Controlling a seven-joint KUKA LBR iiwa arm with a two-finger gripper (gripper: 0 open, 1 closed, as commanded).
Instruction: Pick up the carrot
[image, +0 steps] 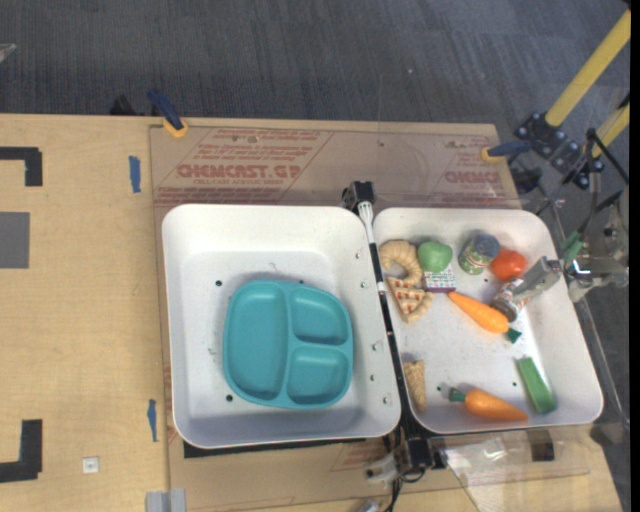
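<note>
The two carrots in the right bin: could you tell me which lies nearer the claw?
The upper carrot, its leafy end beside the claw; the other carrot lies by the bin's front wall.

We read this as a robotics lab. The bench (80, 330) is bare plywood with black tape marks (22, 165) and blue tape (134, 174). A printed sheet (300, 165) is clamped to it with blue-and-yellow clamps (165, 112). Two white bins (190, 250) sit side by side; one holds a teal plate (288, 342), the other toy food (478, 312). Grey carpet (300, 50) and a yellow stand leg (595, 65) behind.
</note>
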